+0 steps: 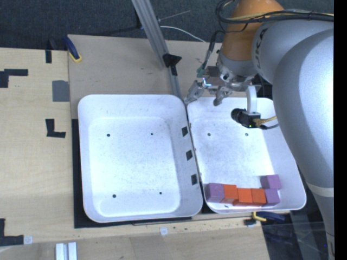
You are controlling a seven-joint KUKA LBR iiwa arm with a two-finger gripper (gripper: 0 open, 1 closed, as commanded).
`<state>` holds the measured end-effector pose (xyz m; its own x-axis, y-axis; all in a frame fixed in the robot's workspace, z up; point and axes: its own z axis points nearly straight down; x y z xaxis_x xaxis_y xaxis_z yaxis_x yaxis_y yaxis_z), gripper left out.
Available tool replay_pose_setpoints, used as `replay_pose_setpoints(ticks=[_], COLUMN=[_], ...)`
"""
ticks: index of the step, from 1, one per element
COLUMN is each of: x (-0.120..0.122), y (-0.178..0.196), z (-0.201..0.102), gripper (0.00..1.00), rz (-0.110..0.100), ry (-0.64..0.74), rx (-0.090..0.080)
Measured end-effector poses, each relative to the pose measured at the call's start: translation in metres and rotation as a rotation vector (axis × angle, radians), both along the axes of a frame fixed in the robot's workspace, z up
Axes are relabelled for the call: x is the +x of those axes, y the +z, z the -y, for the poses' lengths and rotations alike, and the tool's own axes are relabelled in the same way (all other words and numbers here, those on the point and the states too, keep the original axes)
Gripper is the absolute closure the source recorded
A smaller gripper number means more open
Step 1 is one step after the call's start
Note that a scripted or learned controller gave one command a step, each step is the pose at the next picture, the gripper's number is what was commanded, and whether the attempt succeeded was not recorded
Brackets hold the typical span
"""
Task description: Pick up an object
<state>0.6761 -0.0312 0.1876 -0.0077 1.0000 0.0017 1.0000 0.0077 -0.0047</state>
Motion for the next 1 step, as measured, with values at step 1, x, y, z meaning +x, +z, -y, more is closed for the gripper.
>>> replay_pose_setpoints(ticks=[1], x=[0.0052], y=[0.0043], z=[-0.0838], gripper=[0.0], rz=[0.004], ry=[0.001], rx=[0.001])
